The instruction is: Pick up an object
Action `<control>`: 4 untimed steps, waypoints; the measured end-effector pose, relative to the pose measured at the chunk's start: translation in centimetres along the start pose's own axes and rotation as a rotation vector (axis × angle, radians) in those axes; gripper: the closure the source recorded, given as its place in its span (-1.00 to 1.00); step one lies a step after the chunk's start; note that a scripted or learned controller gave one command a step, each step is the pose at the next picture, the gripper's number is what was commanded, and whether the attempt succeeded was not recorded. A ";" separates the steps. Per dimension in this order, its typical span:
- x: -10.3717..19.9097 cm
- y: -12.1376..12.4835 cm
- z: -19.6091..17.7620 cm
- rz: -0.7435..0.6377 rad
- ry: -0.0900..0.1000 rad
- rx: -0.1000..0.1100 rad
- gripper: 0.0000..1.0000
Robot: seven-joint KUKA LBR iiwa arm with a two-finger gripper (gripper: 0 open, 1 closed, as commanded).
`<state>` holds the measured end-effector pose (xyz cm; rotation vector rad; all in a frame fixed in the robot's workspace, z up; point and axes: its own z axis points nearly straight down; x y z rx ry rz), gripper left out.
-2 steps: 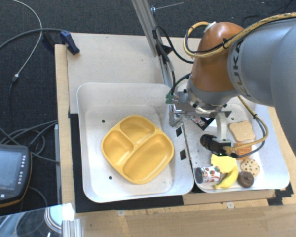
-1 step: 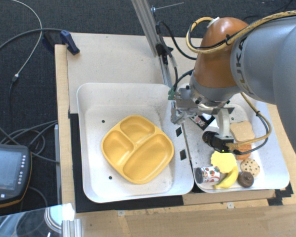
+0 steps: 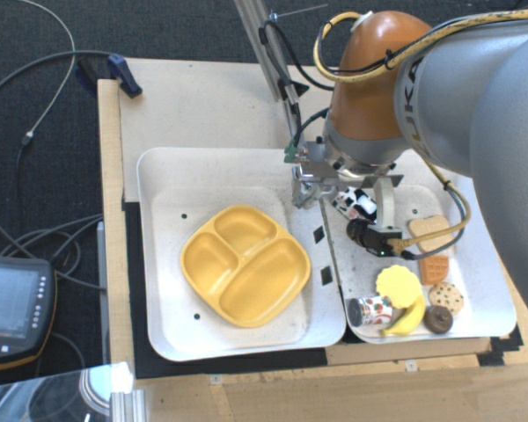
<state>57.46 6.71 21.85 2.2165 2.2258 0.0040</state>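
Note:
My gripper (image 3: 306, 190) hangs over the ridge between the two bins, near their far end, under the orange-banded wrist. Just to its right in the right bin (image 3: 475, 236) lies a small black-and-white toy (image 3: 358, 204), partly hidden by the wrist. Further forward in that bin are a slice of toast (image 3: 429, 227), an orange cracker (image 3: 435, 268), a round yellow piece (image 3: 396, 283), a banana (image 3: 407, 319), a cookie (image 3: 446, 297), a brown donut (image 3: 437, 320) and a small can (image 3: 373, 309) on its side.
A yellow divided plate (image 3: 245, 264) fills the middle of the left bin (image 3: 163, 192). The large grey arm covers the right bin's far corner. A blue clamp (image 3: 123, 73) sits at the bench's far left corner.

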 end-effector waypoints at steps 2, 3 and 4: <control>1.1 -5.1 -4.5 0.006 0.000 -0.004 1.00; 0.7 -3.8 -2.0 0.006 -0.002 0.006 1.00; 2.6 -3.2 2.9 0.003 -0.001 0.010 1.00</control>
